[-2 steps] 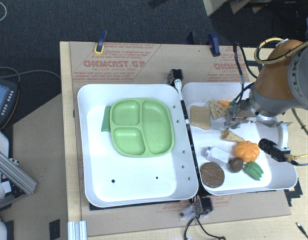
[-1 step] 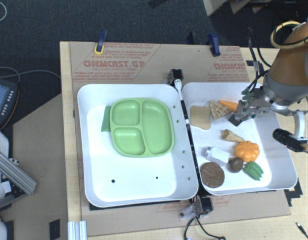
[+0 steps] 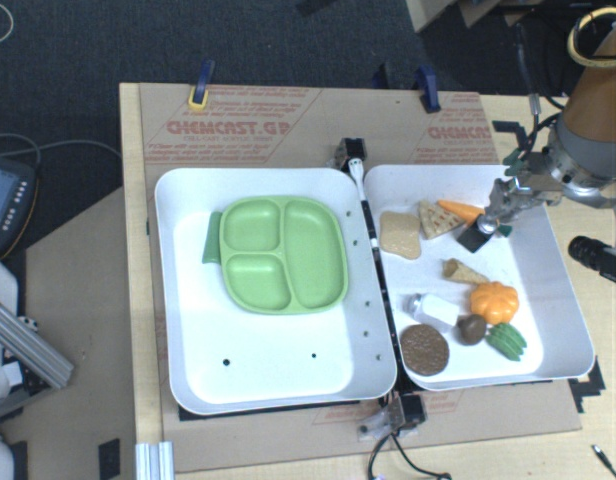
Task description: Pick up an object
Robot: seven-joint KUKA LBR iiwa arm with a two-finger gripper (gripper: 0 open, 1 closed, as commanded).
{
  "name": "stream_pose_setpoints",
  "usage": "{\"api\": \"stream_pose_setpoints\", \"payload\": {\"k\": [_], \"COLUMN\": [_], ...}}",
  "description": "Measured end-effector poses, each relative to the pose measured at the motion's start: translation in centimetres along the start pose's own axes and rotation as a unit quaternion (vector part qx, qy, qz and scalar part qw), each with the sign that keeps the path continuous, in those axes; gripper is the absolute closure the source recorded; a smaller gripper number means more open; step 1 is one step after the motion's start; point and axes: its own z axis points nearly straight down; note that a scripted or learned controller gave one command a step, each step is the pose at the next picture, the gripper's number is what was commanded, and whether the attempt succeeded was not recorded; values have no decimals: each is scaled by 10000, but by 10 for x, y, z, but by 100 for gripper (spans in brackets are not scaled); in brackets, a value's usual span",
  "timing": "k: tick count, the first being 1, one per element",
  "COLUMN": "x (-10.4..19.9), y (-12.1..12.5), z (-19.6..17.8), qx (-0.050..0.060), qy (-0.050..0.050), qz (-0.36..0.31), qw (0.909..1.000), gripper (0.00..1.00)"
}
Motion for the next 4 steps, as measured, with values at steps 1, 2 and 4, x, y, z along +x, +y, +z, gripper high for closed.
{"api": "stream_pose_setpoints", "payload": {"k": [1,2,4], "x": [56,71,75], "y": [-7,-14,-6], "z": [-12,-11,-9], "qx": [37,48,20], "qy": [26,19,10], "qz": [-27,-7,-5], "qw": [10000,10000,10000], "gripper": [100,100,100]}}
